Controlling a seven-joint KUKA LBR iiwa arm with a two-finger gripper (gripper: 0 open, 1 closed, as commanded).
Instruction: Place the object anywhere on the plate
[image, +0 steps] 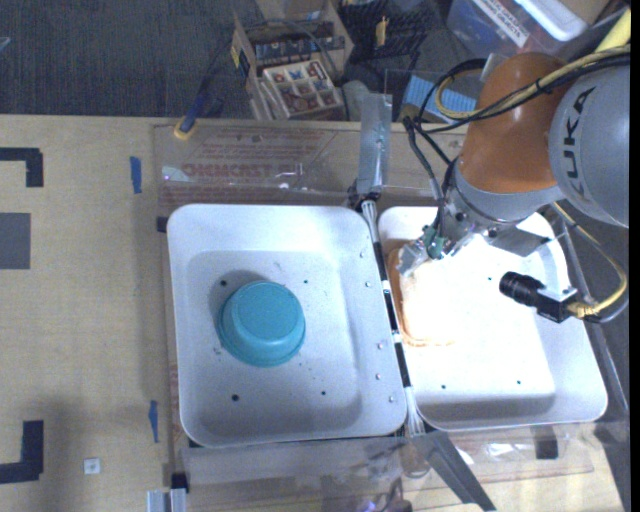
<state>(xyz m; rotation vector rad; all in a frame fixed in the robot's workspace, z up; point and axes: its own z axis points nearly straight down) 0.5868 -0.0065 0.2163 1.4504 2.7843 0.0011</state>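
Item: grey arm with orange band, entering from the right of the camera view and bent down over the right-hand shallow white plastic bin.

Item: two-finger gripper, low over the upper left part of that bin, at the top of the plate. Its opening cannot be told from this view, nor whether anything is held or touched; the wrist hides most of it and the bin floor is glared out beneath it.

Item: pale round plate with orange-brown rim, lying in the left part of the right-hand bin, washed out by light; only its left edge reads clearly.

Item: teal round plastic bowl-shaped object, seemingly upside down, resting on the floor of the left-hand white bin, well apart from both plate and gripper.

Step, as judged: if the teal piece is the object meant, the placing is not yet done; the next move calls for crossing the divide to the left bin, descending over the piece and grasping its edge.
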